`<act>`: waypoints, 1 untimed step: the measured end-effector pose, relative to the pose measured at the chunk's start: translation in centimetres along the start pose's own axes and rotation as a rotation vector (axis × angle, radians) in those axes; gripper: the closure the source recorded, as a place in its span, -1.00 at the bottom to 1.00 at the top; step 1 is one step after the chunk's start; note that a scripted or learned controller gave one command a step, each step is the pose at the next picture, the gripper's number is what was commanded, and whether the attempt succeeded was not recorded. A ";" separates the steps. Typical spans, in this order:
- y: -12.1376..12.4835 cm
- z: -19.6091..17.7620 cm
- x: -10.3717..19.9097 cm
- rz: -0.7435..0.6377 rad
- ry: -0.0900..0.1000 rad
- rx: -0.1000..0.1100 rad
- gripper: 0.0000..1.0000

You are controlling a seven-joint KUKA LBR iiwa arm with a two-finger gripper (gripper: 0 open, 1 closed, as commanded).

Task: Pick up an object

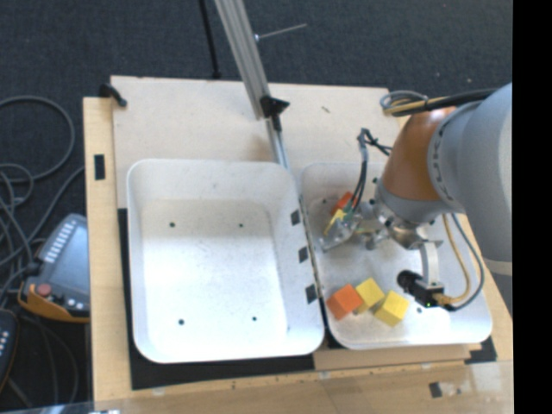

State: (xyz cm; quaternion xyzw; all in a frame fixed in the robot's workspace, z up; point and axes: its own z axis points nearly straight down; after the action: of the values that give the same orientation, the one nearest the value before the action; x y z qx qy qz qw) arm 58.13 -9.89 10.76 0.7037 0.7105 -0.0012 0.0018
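- Three small blocks lie closest to the bottom of the frame, in the lower part of the right bin [466, 330]: an orange cube [346, 300] at lower centre-right, a yellow cube [370, 292] touching its right side, and a second yellow cube [392, 308] just beside that, slightly lower.
- All three sit below the gripper [345, 227] in the frame; the orange cube lies almost straight down from it and the yellow pair down and to the right. They are short blocks with no clear long axis.
- The gripper hangs low over the middle of the right bin, near the bin's left wall. Its tip is a blur of grey metal with orange and yellow-green bits; I cannot tell whether that colour is a small object or part of the tool, nor how the tool is set.
- The arm's orange band [414, 158] and grey body [479, 162] cover the bin's upper right, so anything lying under them is hidden.
- The left bin [138, 179] fills the centre-left of the frame.
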 end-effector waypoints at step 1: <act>8.7 1.0 -2.4 0.006 0.002 -0.005 -1.00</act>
State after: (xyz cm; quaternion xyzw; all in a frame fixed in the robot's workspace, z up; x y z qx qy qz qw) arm 66.88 -12.16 9.76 0.7058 0.7084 0.0013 0.0030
